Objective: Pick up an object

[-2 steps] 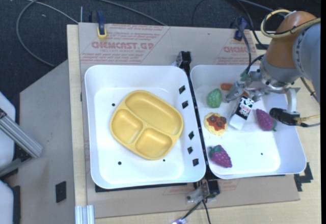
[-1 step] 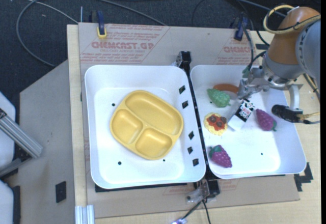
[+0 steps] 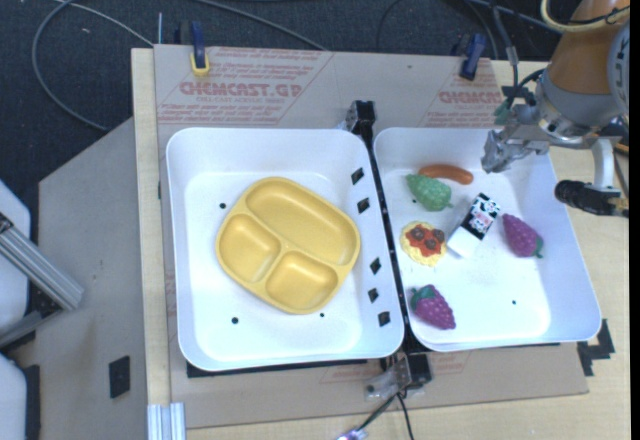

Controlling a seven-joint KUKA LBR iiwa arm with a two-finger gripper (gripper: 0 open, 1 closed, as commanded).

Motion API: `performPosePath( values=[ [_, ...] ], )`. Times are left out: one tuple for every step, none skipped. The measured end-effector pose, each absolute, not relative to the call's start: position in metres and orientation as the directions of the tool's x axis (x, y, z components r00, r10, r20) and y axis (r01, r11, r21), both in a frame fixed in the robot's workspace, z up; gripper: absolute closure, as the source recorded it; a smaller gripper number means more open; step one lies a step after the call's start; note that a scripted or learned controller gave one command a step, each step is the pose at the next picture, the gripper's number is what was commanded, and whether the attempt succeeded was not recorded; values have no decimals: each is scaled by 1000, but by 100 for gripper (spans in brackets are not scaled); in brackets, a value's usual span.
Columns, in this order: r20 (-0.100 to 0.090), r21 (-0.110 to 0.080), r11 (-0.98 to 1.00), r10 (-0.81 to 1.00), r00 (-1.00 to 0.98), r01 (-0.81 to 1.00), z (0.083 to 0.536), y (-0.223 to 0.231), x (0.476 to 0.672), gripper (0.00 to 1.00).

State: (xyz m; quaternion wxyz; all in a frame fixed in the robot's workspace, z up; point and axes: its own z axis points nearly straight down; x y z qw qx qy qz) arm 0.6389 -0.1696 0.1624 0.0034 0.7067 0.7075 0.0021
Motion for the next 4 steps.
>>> performPosePath(
  values=[
    [-1,6,1,1000,-1,1000,212,-170,640,100],
    [2,3,6,1000,-6,1000,226,-113,642,100],
    [3,-1,7,1000,-7,1000,232,-51,636,100],
    [3,2,7,1000,-7,1000,238,10,640,100]
  ],
)
